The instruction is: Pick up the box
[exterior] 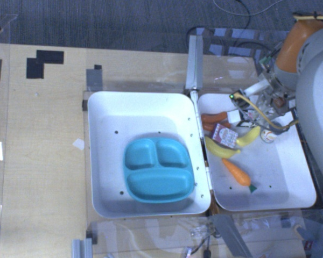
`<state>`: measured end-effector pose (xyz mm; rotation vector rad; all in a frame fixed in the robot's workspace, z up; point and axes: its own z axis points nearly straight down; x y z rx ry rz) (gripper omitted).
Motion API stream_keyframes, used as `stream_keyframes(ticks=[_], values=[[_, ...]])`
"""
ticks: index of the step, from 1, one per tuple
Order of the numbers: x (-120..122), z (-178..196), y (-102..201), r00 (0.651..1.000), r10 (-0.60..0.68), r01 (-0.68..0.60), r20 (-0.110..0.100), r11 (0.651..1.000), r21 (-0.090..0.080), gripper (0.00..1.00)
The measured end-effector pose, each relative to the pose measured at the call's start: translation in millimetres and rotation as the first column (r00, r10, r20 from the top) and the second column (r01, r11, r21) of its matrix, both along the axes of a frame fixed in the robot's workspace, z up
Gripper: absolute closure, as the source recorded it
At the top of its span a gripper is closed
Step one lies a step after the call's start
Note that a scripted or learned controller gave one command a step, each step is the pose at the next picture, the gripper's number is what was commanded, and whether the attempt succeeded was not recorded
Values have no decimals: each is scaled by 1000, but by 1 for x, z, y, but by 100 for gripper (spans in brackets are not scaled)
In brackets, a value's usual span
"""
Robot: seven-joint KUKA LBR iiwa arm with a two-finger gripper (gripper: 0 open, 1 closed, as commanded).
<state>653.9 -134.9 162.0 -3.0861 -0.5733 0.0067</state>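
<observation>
Maroon cardboard marks the box (225, 135), lying in my right-hand bin (290, 195), propped on the banana (232, 144) with a sausage (213, 118) just behind it. My jaws (242, 114) hang just above and behind it; whether they are spread or closed, I cannot tell. I judge a good grasp means dropping squarely over the box's narrow sides, clear of the banana and the carrot (238, 173).

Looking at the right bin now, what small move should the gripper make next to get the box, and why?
Probably a short shift toward the box, then down. The gripper sits just up and right of it, in the right bin. The box lies on the banana, beside the sausage, so centre over it first.
</observation>
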Motion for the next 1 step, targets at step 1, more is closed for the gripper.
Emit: stream_keyframes(ticks=[1], values=[[7,-28,44,987,-161,161,3,987,0,100]])
